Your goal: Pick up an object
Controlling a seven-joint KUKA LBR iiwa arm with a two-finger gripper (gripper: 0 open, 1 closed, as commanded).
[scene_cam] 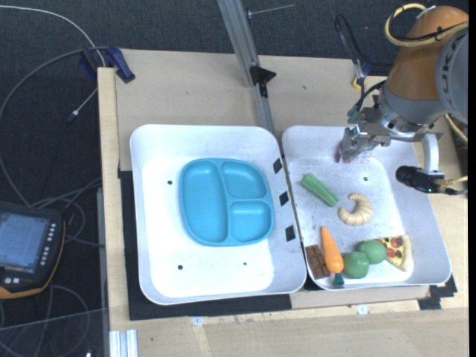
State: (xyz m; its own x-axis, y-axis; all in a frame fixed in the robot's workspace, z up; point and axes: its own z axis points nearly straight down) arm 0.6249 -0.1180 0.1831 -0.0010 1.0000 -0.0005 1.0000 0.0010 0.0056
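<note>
My gripper (355, 144) hangs over the far left part of the right bin (416, 199), low above its floor. A small purplish patch (344, 156) shows at its tip, and I cannot tell what it is. Toy foods lie nearer the front of this bin: a green cucumber (320, 189), a beige croissant (357, 209), an orange carrot (332, 250), a brown chocolate bar (316, 261), a green pear-like fruit (364, 259) and a pizza slice (395, 250). The cucumber is the closest to the gripper, a short way to its front left.
The left bin (149, 199) holds a blue divided plate (225, 201). A metal pole (242, 43) rises at a slant behind the bins. A black part (416, 177) of the arm overhangs the right bin's right rim.
</note>
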